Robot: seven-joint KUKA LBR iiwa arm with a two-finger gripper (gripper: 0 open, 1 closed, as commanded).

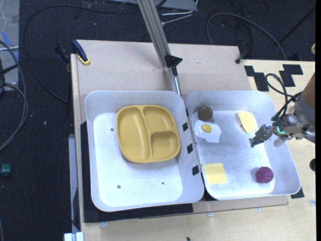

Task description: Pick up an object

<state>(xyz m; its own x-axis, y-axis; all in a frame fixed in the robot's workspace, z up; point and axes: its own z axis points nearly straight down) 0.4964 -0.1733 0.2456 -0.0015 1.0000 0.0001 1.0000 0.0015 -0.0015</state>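
Fixed overhead cam, slanted, both bins (100,149).

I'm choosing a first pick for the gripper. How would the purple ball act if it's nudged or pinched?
The purple ball looks round, so it would probably roll on the right bin's flat floor if nudged. It seems small and probably light. An off-centre pinch by the gripper might squirt it out.
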